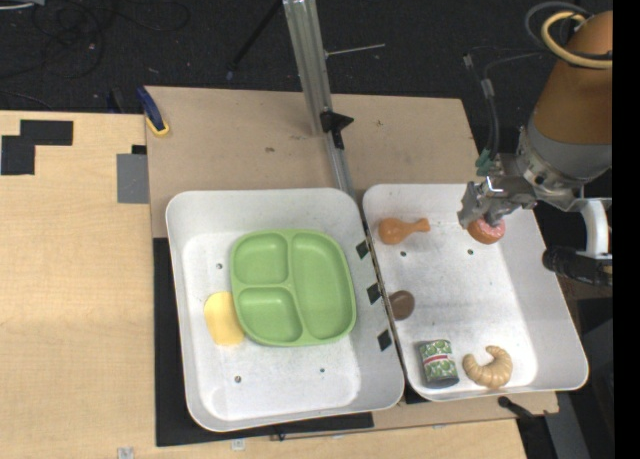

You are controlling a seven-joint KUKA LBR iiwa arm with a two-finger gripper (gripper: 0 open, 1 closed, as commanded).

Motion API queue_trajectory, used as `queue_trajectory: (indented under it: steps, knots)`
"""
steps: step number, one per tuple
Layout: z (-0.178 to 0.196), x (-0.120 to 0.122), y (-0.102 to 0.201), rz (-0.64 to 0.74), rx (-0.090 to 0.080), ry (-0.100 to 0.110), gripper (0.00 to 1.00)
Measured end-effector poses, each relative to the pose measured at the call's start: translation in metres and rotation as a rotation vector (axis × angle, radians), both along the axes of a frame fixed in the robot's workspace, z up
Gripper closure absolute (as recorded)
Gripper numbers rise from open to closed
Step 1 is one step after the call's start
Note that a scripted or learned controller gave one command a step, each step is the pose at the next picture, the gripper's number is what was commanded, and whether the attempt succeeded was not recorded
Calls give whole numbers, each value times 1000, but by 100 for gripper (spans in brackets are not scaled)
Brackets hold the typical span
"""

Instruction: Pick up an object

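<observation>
Pink donut (488,231), the round piece near the far right corner of the right bin (520,347), is what I take to be my target, because the gripper (484,209) sits directly over it. I see its upper part tucked under the metal fingers, but from this slanted view I cannot tell whether they are closed on it or merely hovering, so I won't claim a hold. The other pieces in this bin lie well apart: an orange drumstick (402,230) near the far left, a brown lump (401,303) by the left wall, a green can (438,362) just beside a croissant (489,366) at the near edge. That spacing gives me room to descend without collisions. The green plate (293,287) and yellow piece (223,319) rest in the left bin (200,217).
</observation>
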State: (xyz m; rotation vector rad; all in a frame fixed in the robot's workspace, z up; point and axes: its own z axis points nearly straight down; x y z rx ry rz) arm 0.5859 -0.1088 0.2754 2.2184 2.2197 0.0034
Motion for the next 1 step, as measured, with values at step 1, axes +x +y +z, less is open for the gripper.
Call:
queue_trajectory:
  steps: [1]
  knots:
    - [-20, -5, 55, 4, 3, 8, 100]
